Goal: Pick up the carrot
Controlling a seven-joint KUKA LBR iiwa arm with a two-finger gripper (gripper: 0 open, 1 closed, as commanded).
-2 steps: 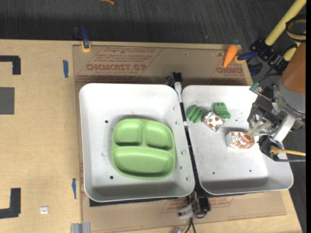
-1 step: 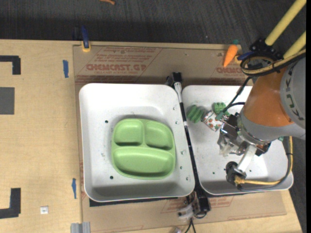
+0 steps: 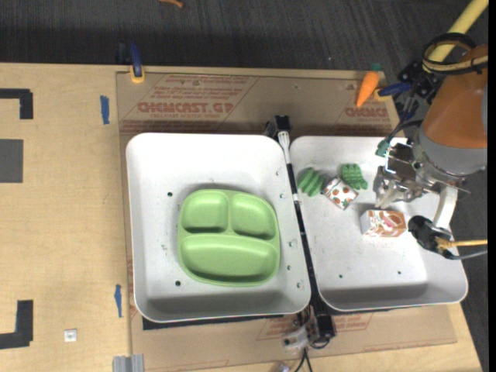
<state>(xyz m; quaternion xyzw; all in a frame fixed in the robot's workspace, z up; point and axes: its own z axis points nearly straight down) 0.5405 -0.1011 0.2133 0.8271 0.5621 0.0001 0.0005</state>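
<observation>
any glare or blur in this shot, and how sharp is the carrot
Camera view: light is even and soft, with mild bright sheen on the white bins and faint shadows under the green divided plate; the dark floor along the top is dim; the carrot, lying on the cardboard beyond the right bin, is small and slightly soft-edged; the claw area is cluttered, its details hard to read.

Red printed lettering on the cardboard sheet [image 3: 194, 103] behind the bins, blurred, reading roughly "CHEMCAST GP", a second partial red print at its right end, smaller lines illegible
</observation>
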